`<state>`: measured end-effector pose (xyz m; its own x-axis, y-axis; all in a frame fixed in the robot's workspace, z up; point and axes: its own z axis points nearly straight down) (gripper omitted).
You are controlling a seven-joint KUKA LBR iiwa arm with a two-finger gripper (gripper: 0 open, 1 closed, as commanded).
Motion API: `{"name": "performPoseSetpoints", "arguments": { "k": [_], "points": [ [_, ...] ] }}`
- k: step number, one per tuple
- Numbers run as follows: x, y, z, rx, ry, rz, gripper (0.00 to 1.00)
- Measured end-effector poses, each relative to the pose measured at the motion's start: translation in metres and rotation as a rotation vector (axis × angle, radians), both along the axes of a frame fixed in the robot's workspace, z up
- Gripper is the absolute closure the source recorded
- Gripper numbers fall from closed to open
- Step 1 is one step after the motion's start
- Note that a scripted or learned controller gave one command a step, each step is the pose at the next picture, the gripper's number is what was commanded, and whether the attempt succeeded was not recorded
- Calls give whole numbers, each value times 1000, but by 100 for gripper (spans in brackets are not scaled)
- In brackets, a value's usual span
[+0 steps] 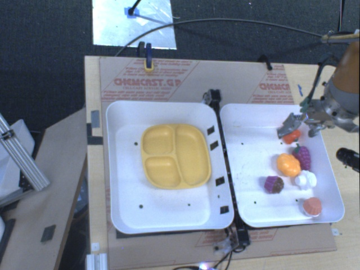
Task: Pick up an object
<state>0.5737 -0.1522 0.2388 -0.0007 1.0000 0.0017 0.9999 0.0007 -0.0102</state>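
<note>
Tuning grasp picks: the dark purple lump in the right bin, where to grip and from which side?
Straight down on the purple lump, fingers closing left-right across its round body. It sits alone on the right bin floor; the orange fruit crowds only its upper right.

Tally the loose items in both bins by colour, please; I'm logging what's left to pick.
Yellow: 1, divided tray
Orange: 2, pepper, piece at gripper
Purple: 2, grapes, small piece
White: 1, lump
Pinkish: 1, round piece
Total: 7
</note>
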Motion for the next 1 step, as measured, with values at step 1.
{"name": "performPoseSetpoints", "arguments": {
  "k": [1],
  "points": [
    [2, 0, 7, -2, -12, 3, 0]
  ]
}}
